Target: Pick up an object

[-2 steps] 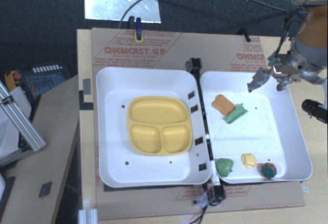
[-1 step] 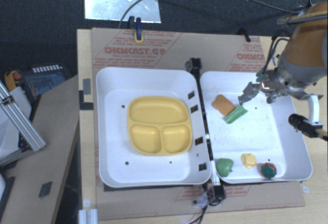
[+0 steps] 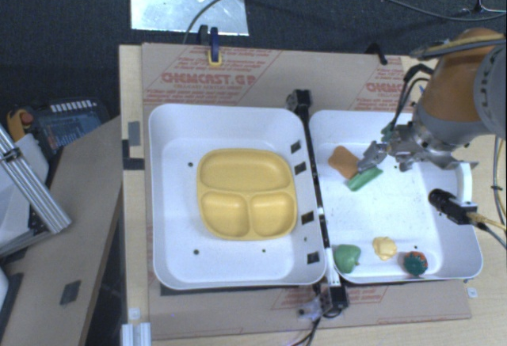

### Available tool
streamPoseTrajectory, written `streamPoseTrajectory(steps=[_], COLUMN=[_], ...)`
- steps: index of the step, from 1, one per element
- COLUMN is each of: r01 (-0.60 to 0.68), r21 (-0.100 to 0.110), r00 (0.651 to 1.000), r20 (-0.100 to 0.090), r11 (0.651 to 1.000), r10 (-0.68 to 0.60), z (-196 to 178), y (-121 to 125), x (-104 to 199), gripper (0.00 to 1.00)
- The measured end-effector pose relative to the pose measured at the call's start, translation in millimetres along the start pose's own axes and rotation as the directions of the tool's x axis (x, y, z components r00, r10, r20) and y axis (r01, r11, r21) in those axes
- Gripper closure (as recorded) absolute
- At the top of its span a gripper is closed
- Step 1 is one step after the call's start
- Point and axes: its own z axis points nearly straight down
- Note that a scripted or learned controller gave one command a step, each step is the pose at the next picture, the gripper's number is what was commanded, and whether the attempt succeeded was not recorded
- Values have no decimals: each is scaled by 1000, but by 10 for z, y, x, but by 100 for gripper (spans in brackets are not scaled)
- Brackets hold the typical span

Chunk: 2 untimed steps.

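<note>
In the right bin (image 3: 444, 202), my gripper (image 3: 374, 159) hangs over the upper left part, reaching in from the right. A long green piece (image 3: 363, 179) lies slanted right at the gripper's tip, touching or just under it; whether it is gripped is unclear. An orange-brown piece (image 3: 342, 161) sits just left of the gripper. Along the bin's front edge rest a green lump (image 3: 346, 256), a small yellow piece (image 3: 384, 247) and a green-and-red ball (image 3: 415, 262).
The left bin (image 3: 170, 178) bears a yellow three-compartment tray (image 3: 246, 192). A black divider strip (image 3: 310, 178) runs between the bins. A black cable fitting (image 3: 445, 205) sticks into the right bin from the arm's side.
</note>
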Motion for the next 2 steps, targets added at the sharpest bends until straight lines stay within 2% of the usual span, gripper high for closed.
streamPoseTrajectory(steps=[1,2], r01=[0,1], r21=[-1,-7], r00=[1000,1000], r20=[0,2], r11=[1000,1000], r10=[0,-1], z=[520,383], y=[4,20], x=[-103,-101], gripper=[0,100])
